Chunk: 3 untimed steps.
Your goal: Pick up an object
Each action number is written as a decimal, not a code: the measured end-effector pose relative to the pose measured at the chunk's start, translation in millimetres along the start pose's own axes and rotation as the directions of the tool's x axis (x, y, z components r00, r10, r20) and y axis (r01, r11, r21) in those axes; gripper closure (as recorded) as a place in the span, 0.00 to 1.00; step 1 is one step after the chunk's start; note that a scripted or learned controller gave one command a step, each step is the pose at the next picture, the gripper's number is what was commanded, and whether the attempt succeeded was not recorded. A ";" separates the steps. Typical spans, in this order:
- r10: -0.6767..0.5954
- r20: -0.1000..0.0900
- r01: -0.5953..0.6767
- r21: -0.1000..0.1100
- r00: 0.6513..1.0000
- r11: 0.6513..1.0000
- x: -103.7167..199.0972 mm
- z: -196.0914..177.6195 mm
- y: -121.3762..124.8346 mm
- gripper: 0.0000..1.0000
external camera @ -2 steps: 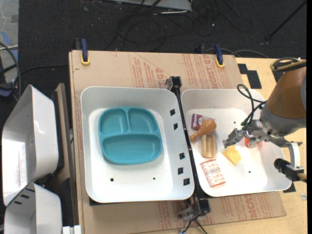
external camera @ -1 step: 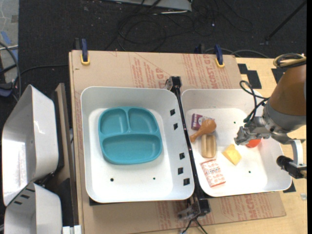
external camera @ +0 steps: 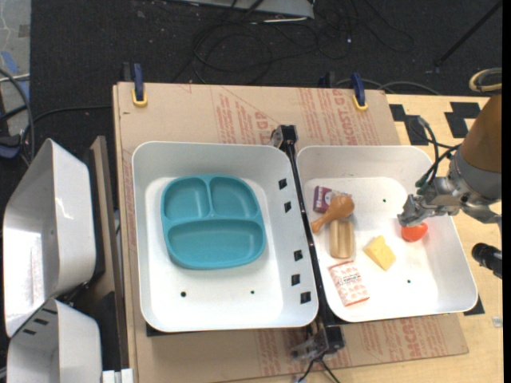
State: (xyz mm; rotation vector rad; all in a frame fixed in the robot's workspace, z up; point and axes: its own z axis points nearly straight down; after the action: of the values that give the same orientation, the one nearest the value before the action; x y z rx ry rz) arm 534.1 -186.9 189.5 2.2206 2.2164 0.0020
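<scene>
In the right bin (external camera: 447, 294) lie several small items: a purple piece (external camera: 322, 197), a brown drumstick (external camera: 334, 211), a tan bread-like stick (external camera: 342, 238), a yellow wedge (external camera: 381, 253), a red-and-white packet (external camera: 349, 283) and a small red round object (external camera: 413, 231). My gripper (external camera: 416, 212) reaches in from the right and sits low at the bin's right side, directly over the red object's far edge and partly covering it. I cannot make out whether it is touching the object.
The left bin (external camera: 152, 294) holds a teal divided plate (external camera: 212, 220). A black divider with clips (external camera: 301, 230) runs between the bins. The arm's grey wrist and orange band (external camera: 483, 154) hang over the right bin's far right corner. White tubs (external camera: 44, 230) stand left of the bench.
</scene>
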 end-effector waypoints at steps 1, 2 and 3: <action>-0.005 0.001 0.005 -0.002 1.000 1.000 1.3 -42.8 1.6 1.00; -0.006 0.001 0.006 -0.004 1.000 1.000 1.9 -106.3 -0.2 1.00; -0.008 -0.003 0.008 0.005 1.000 1.000 52.0 -105.1 -7.7 1.00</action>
State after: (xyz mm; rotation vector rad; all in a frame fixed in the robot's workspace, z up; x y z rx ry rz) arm 526.1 -134.7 294.5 2.2152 2.2296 0.0003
